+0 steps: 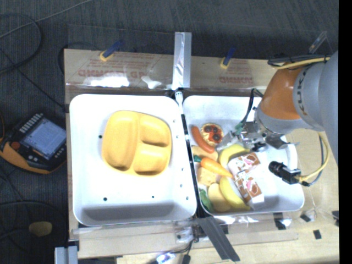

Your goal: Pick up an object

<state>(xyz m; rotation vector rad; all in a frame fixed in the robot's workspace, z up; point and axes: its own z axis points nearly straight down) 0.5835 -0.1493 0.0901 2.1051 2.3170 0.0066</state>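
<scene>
Two shallow white bins sat side by side across the middle of the frame. The left bin (88, 197) held a single item, a yellow divided plate (136, 142) with three compartments, lying slightly above the bin's centre with bare white floor around it. The right bin (286, 199) held a crowded pile of toy food along its left half. Near the top of that pile lay a small round pizza (212, 131), with a red-orange sausage (201, 140) slanting just beside it on the left. Below these an orange carrot (214, 166) lay diagonally, touching a pale cheese-coloured block (205, 176) at its lower left. A yellow banana (231, 153) curved across the middle of the pile, and a second yellow fruit (226, 196) rested at the lower end over a bit of green (203, 198). A white and brown printed carton (247, 178) lay tilted along the right side of the pile, touching the banana. The arm (297, 100) reached in from the right of the frame, its orange band over the bin's upper right. The gripper (254, 138) hung low just above the banana and carton, and whether it was spread or pressed together could not be told.
</scene>
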